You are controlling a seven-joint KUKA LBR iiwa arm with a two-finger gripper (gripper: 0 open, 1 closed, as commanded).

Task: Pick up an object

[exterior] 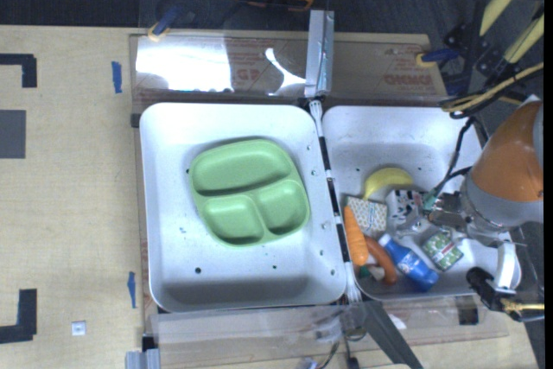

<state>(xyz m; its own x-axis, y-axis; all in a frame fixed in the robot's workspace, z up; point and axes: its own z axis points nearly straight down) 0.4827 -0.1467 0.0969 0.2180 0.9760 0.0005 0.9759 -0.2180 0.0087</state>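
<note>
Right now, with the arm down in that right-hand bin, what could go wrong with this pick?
1. The items are packed tight: the carrot, blue bottle and small green packet lie close together, so the claw may nudge or pinch two at once.
2. The banana is curved and partly tucked behind other items, so it might slip.
3. The pile sits near the right bin wall, which could crowd the approach.
</note>
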